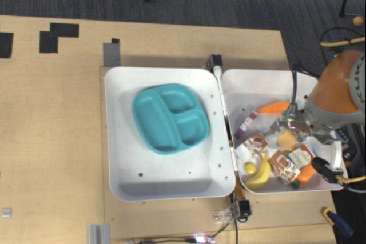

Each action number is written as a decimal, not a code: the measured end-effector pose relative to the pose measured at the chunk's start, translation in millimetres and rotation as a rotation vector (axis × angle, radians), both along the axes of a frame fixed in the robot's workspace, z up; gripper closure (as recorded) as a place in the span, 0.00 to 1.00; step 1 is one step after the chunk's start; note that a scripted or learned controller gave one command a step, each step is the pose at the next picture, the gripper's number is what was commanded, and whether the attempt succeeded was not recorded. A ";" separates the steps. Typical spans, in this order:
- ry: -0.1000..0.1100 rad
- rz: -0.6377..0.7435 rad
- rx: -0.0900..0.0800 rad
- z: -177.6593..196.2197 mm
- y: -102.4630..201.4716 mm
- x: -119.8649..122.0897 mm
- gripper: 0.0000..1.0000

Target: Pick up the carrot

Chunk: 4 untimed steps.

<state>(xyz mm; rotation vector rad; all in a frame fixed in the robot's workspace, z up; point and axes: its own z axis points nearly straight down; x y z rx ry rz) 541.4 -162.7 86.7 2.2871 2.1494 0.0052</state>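
Observation:
An orange tapered piece, which I take for the carrot (274,107), lies near the back of the right bin (257,84). My gripper (290,123) hangs low over that bin, just to the right of and in front of the carrot's thick end. Right below the gripper sits a pale yellow round item (286,139). Whether it touches either of them is unclear from above. A second orange piece with a green tip (306,174) lies at the bin's front right corner.
A banana (258,175), a brown snack packet (284,163), a white and red packet (251,148) and a purple wrapper (247,122) crowd the right bin's front. The left bin (123,180) holds a teal divided plate (170,117). The bins' shared wall (226,123) runs between them.

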 end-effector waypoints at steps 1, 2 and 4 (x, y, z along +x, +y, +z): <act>-0.012 0.002 -0.003 13.5 0.1 4.7 1.00; -0.011 0.002 -0.002 13.1 0.1 4.4 0.00; -0.012 -0.120 0.000 13.1 54.7 8.2 1.00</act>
